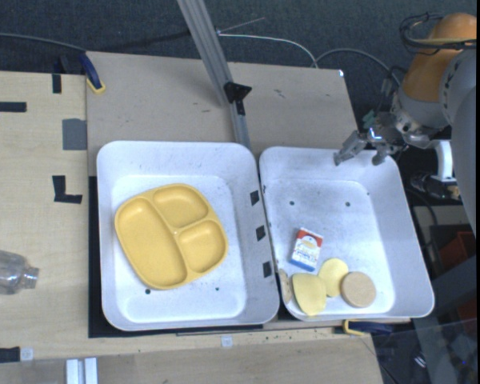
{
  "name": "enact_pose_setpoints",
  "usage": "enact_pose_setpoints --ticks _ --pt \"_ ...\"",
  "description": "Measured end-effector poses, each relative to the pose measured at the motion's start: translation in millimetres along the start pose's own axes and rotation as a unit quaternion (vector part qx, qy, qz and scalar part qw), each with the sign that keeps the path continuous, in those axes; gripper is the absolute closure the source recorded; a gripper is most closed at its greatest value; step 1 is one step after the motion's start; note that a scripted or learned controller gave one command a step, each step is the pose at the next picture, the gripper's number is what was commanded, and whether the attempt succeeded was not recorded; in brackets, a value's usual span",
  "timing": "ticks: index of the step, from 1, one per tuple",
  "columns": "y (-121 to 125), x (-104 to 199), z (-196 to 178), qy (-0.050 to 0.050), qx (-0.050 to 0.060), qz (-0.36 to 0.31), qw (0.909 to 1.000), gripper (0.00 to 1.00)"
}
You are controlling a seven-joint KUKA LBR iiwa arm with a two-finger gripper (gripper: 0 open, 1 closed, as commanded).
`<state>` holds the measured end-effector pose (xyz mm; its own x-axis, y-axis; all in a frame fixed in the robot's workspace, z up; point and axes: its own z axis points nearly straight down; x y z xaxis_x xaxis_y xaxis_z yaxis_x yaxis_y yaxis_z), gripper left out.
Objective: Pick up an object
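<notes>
My gripper (358, 155) hangs over the far right rim of the right bin (400, 214), fingers apart and nothing between them. Well below it, near the bin's front, lie a small red, white and blue carton (306, 250), two pale yellow pieces (308, 293) and a tan round disc (358, 289). The left bin (112, 166) holds a yellow divided plate (170, 234).
A grey metal pole (212, 50) slants across the bench behind the bins. A clear plastic bottle (6, 272) lies at the far left. Cables run along the back of the bench.
</notes>
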<state>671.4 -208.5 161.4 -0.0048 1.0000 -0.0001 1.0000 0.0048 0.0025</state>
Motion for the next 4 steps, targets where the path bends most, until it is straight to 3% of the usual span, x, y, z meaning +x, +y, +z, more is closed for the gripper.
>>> enact_pose_setpoints --ticks 1,2,4 --pt "-0.2 -0.9 64.2 0.002 0.01 0.002 0.9999 0.0" --pt "5.6 -1.2 68.3 0.006 0.021 0.004 0.9998 0.0" --pt "4.5 -0.4 71.6 0.006 0.021 0.004 0.9998 0.0"
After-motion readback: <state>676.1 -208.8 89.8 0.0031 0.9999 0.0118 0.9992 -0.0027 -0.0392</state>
